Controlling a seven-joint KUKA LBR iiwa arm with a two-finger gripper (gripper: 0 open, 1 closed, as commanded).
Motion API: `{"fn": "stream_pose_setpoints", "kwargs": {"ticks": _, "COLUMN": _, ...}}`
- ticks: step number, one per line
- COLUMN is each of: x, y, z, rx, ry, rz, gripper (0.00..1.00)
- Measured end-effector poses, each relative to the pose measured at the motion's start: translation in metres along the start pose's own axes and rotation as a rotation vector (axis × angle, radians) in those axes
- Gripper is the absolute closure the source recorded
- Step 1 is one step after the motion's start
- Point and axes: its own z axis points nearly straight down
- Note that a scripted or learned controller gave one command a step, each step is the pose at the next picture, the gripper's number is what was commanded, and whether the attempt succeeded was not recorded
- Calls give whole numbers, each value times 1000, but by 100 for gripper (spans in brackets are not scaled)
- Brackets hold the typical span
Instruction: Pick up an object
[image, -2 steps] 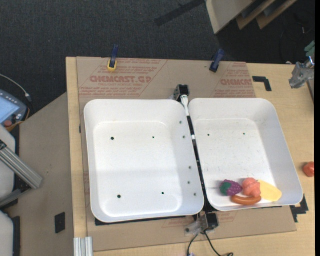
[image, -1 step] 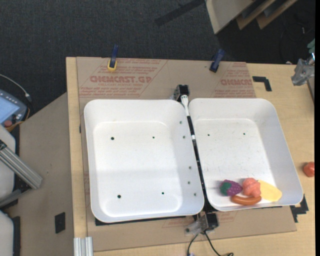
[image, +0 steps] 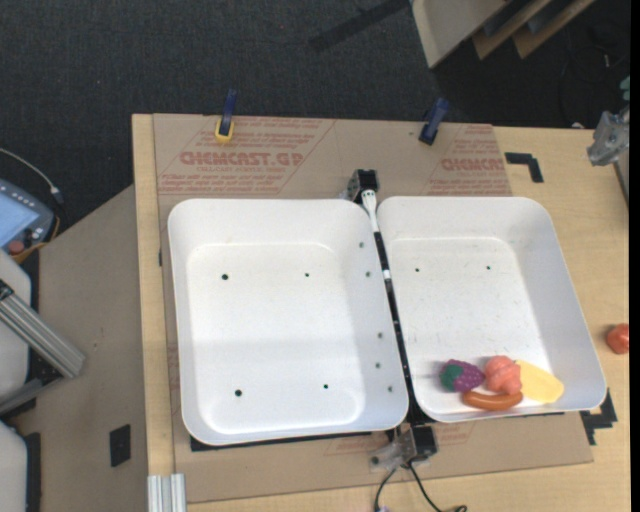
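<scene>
Whether the tool is spread or pressed together cannot be told at this moment; a grey metal part (image: 608, 140) at the frame's 2 o'clock edge may belong to the arm, but it is too cropped to be sure. The candidates for pickup sit bunched in the 5 o'clock corner of the right bin (image: 560, 260): a purple toy (image: 462, 375), a pink-orange toy (image: 503, 373) touching it, a yellow piece (image: 542, 384) just beside that, and an orange-red sausage shape (image: 492, 399) along the front wall. The tight cluster against the rim would likely make a clean two-finger grab awkward, with neighbours and the wall crowding the approach. The left bin (image: 200, 300) lies toward 9 o'clock, touching the right bin along a dark seam. Both rest on a printed cardboard sheet (image: 300, 150), held to the counter (image: 100, 300) by blue clamps (image: 435, 120) at 12 o'clock, apparently to stop it from sliding. A small orange item (image: 618, 338) sits outside the bins at 3 o'clock.
</scene>
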Motion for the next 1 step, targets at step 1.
{"fn": "stream_pose_setpoints", "kwargs": {"ticks": 1, "x": -1, "y": 1, "z": -11, "rx": -5, "ry": -3, "rz": 0, "gripper": 100}}
